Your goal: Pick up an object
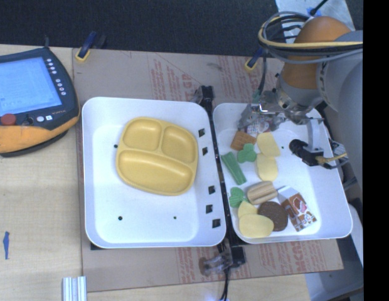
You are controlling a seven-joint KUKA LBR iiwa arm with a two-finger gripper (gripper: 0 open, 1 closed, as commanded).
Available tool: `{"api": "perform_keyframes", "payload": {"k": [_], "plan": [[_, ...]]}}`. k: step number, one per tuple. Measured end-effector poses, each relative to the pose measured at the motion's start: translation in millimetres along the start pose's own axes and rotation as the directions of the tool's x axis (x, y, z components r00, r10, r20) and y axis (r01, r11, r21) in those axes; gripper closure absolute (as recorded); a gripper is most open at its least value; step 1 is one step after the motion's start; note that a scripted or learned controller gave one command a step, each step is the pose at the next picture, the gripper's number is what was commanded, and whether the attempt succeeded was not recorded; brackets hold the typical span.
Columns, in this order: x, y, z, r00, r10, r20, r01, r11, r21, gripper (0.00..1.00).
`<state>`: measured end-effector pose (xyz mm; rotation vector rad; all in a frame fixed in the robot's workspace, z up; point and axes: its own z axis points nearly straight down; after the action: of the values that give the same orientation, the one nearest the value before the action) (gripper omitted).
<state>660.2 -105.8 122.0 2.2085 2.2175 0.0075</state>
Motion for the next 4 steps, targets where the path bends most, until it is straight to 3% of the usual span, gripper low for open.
{"api": "perform_keyframes", "payload": {"k": [1, 2, 3, 4], "plan": [[4.3, -96.9, 26.7, 1.0, 0.001, -0.003, -0.001, 1.0, 0.011, 0.0], [13.1, -24.1, 28.9, 1.0, -0.002, -0.005, 0.002, 1.0, 0.01, 0.0], [-67.7, -41.5, -10.8, 1.0, 0.007, 0.001, -0.007, 1.0, 0.011, 0.0], [-78.5, -5.9, 32.4, 1.0, -0.001, -0.005, 0.001, 1.0, 0.016, 0.0]]}}
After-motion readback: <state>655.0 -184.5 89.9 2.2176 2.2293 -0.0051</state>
